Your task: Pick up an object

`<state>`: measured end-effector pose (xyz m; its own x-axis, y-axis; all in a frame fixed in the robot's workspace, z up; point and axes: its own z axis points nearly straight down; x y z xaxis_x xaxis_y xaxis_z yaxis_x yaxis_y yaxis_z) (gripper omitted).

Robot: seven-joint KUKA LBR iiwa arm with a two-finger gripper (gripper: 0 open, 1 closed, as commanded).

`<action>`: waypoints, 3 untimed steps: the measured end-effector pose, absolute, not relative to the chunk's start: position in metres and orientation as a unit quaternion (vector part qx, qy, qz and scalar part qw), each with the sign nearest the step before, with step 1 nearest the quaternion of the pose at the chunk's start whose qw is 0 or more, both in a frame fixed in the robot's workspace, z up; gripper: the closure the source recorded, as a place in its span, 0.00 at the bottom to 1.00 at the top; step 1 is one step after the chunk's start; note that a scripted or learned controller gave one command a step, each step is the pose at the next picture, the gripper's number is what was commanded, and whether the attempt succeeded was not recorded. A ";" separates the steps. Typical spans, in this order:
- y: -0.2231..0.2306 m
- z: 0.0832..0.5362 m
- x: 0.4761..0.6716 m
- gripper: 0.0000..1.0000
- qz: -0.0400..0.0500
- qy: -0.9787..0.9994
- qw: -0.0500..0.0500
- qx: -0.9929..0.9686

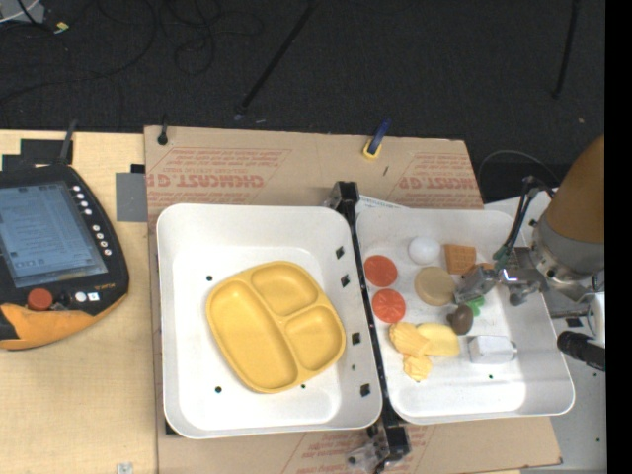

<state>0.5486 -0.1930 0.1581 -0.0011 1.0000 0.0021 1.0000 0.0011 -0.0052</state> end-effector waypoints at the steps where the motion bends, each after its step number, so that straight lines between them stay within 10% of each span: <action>1: -0.201 0.108 0.548 0.00 0.001 -0.707 0.003 -0.707; 2: -0.198 0.086 0.548 0.00 0.001 -0.707 0.002 -0.707; 3: -0.200 0.098 0.548 1.00 0.001 -0.706 0.002 -0.708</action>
